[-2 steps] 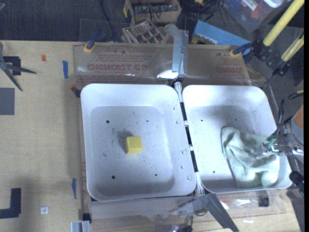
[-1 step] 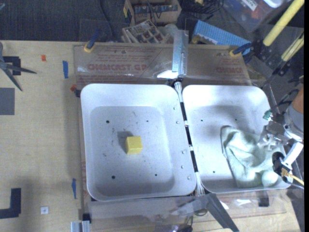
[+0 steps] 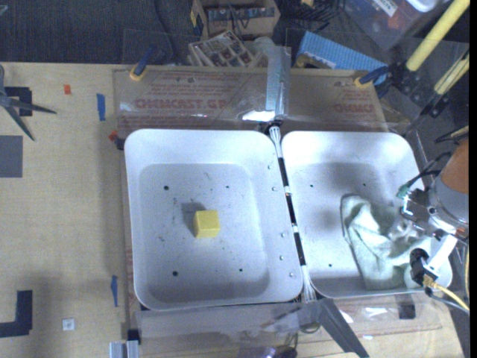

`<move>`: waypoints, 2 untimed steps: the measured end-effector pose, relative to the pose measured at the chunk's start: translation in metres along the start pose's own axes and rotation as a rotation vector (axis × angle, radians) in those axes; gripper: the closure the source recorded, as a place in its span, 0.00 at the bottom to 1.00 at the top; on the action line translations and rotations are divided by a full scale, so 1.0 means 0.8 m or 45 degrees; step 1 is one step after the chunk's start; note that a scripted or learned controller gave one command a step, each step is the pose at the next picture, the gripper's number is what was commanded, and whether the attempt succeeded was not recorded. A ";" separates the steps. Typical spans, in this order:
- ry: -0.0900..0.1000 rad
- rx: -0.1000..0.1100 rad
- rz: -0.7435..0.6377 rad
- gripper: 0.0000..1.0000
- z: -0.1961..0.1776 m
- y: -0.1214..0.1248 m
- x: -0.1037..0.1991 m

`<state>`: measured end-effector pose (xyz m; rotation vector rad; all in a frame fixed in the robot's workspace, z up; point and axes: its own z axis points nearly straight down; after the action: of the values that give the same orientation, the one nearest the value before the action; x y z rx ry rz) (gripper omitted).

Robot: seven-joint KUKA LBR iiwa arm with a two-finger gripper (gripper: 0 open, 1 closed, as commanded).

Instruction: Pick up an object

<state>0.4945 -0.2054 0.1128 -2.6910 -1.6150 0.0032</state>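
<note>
We see the gripper (image 3: 408, 230) low over the right bin (image 3: 328, 155), near its right edge, touching a crumpled pale cloth (image 3: 369, 241) there. A yellow block (image 3: 207, 223) lies well apart, mid-floor in the left bin (image 3: 149, 155).

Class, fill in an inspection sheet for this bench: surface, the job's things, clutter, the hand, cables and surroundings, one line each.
Surface: two white bins, left bin and right bin, side by side on a wooden bench.
Job's things: yellow block in the left bin; pale cloth crumpled in the right bin.
Clutter: blue clamps behind the bins.
Hand: hand low at the cloth's right edge.
Cables: yellow cable by the wrist.
Surroundings: boxes behind the bench.
</note>
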 end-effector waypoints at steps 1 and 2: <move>-0.001 -0.004 0.345 1.00 -0.105 -0.002 -0.008; 0.001 0.000 0.759 1.00 0.013 -0.051 0.055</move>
<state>0.4793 -0.1471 0.1026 -3.0473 -0.7535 0.0038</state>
